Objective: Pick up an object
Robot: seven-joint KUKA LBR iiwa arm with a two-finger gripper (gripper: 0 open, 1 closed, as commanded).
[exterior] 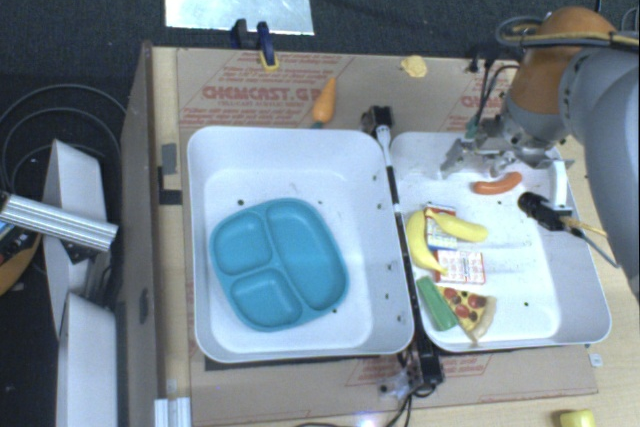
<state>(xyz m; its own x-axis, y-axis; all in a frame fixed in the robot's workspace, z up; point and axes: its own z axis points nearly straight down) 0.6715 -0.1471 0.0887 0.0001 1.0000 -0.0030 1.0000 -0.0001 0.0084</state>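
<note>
The bench top [290, 80] is a flat sheet of brown cardboard with red print, and everything here is placed against the left bin [215, 165], a shallow white plastic tub with rounded corners and a smooth, faintly glossy wall. Just to its right, rims touching along a dark clipped seam, sits the right bin [580, 315], same moulded white shape. Over that bin's far right corner the arm [600, 85] comes in, a fat matte grey cylinder topped by a rounded orange band. Inside the left bin, low and central, lies a blue plate [278, 262], soft-edged, rounded-square, pressed into three compartments. Below the arm, well to the right of the left bin, the gripper [480, 155] hangs over the right bin's far end, pale metal and angular; whether its fingers are spread or closed I cannot tell from here. Just past it lies a small sausage [497, 182], smooth, orange-red, tube-shaped, on the bin floor. Close to the left bin's right wall a curved yellow banana [448, 230] rests with a small printed carton [458, 265], a green stick [434, 302] and a flat pizza slice [470, 310]. Beyond the left bin's far rim, an orange carrot [324, 101] lies on the cardboard.
</note>
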